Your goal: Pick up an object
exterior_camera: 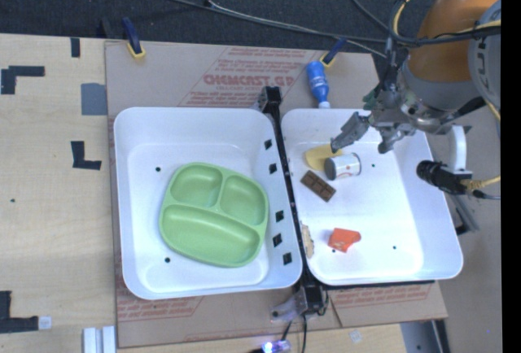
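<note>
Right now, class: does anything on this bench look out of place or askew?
A blue bottle lies on the cardboard beyond the right bin, outside both bins. In that bin, a small can lies tipped on its side.

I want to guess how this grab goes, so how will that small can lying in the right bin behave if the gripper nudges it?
The can looks cylindrical and lies on its side, so it would probably roll on the smooth bin floor. It seems small, likely light, so a touch from the gripper may send it toward the yellow piece.
</note>
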`<state>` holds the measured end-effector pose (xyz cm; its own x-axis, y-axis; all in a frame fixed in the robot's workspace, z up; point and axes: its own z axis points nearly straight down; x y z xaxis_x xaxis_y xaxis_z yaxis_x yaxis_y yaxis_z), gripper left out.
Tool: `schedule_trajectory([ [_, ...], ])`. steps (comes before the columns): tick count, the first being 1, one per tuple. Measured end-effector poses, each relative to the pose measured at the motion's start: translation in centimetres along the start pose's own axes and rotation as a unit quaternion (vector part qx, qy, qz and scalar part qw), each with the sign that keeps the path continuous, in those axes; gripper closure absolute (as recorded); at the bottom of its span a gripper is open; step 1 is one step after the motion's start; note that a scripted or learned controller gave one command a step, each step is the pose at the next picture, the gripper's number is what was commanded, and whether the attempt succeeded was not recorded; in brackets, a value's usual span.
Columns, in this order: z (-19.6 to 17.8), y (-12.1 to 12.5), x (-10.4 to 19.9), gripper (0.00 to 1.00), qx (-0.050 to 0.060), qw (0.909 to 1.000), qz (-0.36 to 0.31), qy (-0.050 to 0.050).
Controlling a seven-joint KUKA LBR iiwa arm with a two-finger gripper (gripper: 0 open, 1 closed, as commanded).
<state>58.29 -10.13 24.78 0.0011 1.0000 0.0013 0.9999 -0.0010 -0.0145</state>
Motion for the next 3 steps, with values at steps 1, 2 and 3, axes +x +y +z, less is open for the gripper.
schedule_trajectory([
  [1,-0.7,0.2,0.0,0.00,-0.007,1.0000,-0.001,-0.001],
  [2,3.7,0.2,0.5,0.00,-0.005,1.0000,-0.001,-0.001],
  [3,8.4,0.7,0.1,0.00,-0.004,1.0000,-0.001,-0.001],
])
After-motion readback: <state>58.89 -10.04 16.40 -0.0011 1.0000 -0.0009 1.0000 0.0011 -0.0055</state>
